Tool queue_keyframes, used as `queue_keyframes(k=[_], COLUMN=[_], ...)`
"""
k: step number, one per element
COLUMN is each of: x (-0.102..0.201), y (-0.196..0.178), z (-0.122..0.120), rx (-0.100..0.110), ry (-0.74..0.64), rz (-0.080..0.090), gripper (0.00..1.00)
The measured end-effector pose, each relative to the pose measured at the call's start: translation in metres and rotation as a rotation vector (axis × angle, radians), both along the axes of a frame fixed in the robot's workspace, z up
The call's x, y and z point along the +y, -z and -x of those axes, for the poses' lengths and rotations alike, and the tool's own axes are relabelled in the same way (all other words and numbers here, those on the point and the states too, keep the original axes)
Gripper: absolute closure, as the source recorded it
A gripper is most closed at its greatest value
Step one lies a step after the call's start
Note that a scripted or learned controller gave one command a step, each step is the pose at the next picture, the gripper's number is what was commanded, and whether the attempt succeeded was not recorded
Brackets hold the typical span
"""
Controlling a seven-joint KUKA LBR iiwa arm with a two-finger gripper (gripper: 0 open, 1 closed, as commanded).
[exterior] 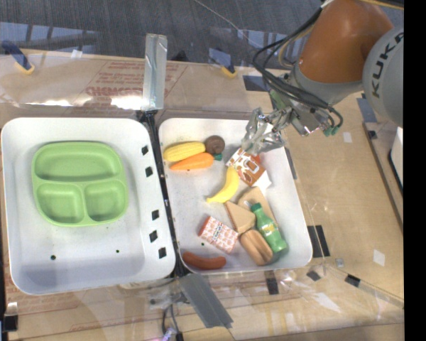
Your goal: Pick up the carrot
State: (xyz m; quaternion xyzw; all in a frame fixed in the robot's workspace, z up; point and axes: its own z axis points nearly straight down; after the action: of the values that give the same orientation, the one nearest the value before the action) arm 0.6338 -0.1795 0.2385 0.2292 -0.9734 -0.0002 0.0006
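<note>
The orange carrot (192, 163) lies in the right bin (292, 190), near its far left corner, just below a yellow corn cob (184, 150). My gripper (259, 135) hangs over the bin's far right part, well to the right of the carrot. Its metal fingers (254, 128) point down toward a red and white packet (245, 166). Nothing is visible between them.
The right bin also holds a brown round item (214, 145), a banana (226, 187), a green bottle (268, 229), a hot dog bun (254, 246), a sausage (204, 261) and a pink box (219, 234). A green divided plate (79, 183) sits in the left bin (14, 212).
</note>
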Motion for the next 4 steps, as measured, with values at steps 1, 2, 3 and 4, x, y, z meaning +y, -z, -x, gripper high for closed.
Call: queue_keyframes(k=[1, 2, 3, 4], x=[-0.033, -0.03, -0.029, -0.03], y=[-0.014, -0.156, -0.085, -0.073], z=[0.084, 0.011, 0.03, -0.019], rx=[-0.005, -0.013, 0.0, -0.004], ry=[0.049, -0.005, -0.517, -0.624], rz=[0.003, 0.004, -0.002, -0.001], gripper=[1.0, 1.0, 1.0, 1.0])
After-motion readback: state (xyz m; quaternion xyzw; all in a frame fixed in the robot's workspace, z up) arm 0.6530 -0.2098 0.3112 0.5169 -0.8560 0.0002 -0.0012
